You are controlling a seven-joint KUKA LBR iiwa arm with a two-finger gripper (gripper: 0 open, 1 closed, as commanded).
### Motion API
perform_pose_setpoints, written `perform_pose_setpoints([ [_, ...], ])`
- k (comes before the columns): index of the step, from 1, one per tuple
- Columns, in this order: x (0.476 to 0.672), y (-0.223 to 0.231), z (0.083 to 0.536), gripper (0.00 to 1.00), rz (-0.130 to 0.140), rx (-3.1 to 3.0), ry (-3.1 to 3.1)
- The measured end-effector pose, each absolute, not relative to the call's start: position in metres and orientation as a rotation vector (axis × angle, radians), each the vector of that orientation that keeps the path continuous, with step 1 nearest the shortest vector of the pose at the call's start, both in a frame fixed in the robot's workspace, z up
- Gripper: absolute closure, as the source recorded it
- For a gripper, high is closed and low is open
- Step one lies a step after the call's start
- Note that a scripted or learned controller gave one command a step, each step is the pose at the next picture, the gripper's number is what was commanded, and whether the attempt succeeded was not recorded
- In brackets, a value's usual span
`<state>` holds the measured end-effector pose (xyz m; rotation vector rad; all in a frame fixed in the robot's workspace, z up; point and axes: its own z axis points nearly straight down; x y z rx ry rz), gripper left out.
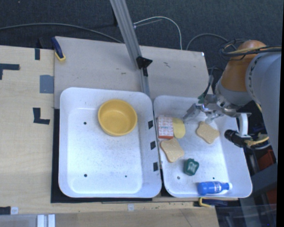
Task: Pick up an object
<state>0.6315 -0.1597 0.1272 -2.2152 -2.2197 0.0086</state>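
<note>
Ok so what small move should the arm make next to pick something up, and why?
Probably lower straight down. The gripper hovers in the right bin just above the toast-like slice, which lies flat and apart from the other items, so it looks the nearest target.

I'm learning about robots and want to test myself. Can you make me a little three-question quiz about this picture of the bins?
1. True or false: the yellow bowl sits in the left bin.
2. Which thing lies nearest the right bin's front edge? A) blue bottle B) green object C) red-and-white box
3. How many toast-like slices are in the right bin?

Key: 1 true; 2 A; 3 two.
</note>
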Motion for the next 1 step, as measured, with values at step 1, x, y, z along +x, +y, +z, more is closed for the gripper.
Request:
perform_pose_setpoints([
  [1,0.6336,-0.1594,0.1037,0.0,-0.003,-2.222,-2.227],
])
